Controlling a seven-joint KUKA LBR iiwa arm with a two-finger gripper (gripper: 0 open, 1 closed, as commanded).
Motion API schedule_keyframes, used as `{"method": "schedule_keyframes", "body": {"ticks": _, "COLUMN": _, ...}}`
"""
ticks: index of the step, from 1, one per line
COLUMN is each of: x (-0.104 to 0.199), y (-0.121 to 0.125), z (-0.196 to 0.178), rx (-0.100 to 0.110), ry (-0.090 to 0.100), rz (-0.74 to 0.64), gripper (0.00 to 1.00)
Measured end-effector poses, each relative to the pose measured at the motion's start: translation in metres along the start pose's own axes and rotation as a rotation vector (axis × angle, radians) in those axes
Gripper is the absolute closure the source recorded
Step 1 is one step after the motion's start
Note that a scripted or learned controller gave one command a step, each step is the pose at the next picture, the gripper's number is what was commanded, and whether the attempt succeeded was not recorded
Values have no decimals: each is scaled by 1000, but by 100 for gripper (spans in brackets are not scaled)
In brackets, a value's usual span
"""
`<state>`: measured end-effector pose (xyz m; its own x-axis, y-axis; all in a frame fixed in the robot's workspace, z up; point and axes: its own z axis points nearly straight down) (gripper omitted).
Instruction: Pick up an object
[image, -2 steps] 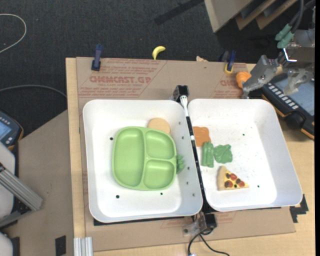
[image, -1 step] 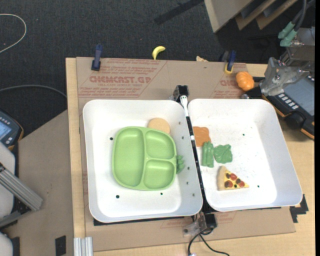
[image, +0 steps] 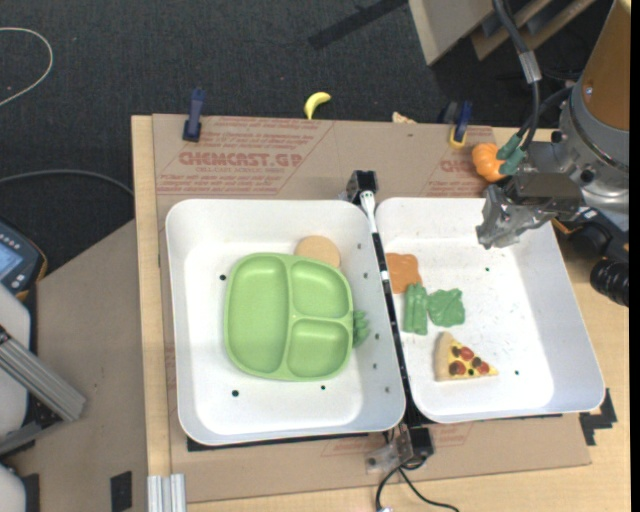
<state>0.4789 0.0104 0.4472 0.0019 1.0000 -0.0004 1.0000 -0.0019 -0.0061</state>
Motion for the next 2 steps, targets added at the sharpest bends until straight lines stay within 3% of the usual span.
{"method": "schedule_keyframes", "body": {"ticks": 1, "x": 21, "y": 0, "z": 115, "rx": 7, "ry": 0, "rz": -2, "gripper": 100}}
{"method": "schedule_keyframes", "body": {"ticks": 2, "x": 2, "y": 1, "z": 135, "rx": -2, "ry": 1, "rz": 0, "gripper": 100}}
